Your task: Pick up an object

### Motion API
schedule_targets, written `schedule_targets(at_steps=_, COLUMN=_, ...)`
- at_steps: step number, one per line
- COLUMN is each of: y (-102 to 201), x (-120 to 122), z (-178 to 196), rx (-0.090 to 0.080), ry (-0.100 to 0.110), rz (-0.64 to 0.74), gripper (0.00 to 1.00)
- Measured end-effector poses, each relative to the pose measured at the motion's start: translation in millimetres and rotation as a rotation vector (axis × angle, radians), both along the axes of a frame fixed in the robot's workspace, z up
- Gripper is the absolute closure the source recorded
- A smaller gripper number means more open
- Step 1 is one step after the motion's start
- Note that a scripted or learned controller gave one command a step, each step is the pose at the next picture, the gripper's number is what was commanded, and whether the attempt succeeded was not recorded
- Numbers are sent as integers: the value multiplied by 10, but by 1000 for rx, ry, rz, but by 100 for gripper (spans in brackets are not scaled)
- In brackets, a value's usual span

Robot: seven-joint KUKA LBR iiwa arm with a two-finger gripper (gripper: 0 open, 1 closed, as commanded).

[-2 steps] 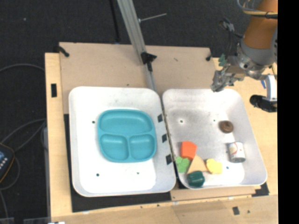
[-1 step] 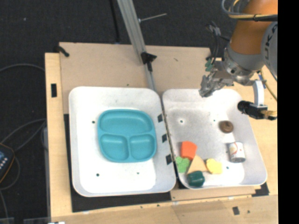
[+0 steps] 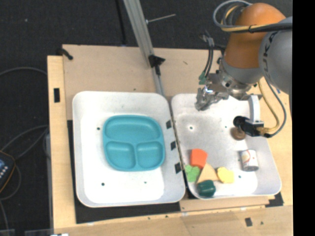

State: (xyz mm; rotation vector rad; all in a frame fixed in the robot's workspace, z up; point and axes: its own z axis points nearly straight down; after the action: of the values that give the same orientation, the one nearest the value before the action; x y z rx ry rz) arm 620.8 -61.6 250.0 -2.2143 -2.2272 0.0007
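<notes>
Objects for picking sit bunched along the near edge of the right bin (image 3: 216, 132): an orange block (image 3: 199, 157), a light green piece (image 3: 192, 173) touching a tan wedge (image 3: 208, 172), a dark green lump (image 3: 206, 188) just in front of them, and a yellow piece (image 3: 226, 175) beside the wedge. A small white can (image 3: 248, 160) lies apart, nearer the right wall. The gripper (image 3: 204, 101) hangs over the bin's far left corner, above bare floor, well apart from all of them; whether it is spread or closed is not readable from this angle. A good attempt, I judge, would go for the orange block or the can, since each has free space on two sides, and would descend straight so neighbours are not nudged. A small brown thing (image 3: 238, 134) near the wrist is too small to identify. The left bin (image 3: 83, 132) holds a teal divided plate (image 3: 133, 142).
</notes>
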Motion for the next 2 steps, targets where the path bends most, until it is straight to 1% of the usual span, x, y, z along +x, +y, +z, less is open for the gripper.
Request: schedule_targets(at_steps=2, y=927, x=-190, z=-171, rx=0, ry=-1, rz=0, gripper=100)
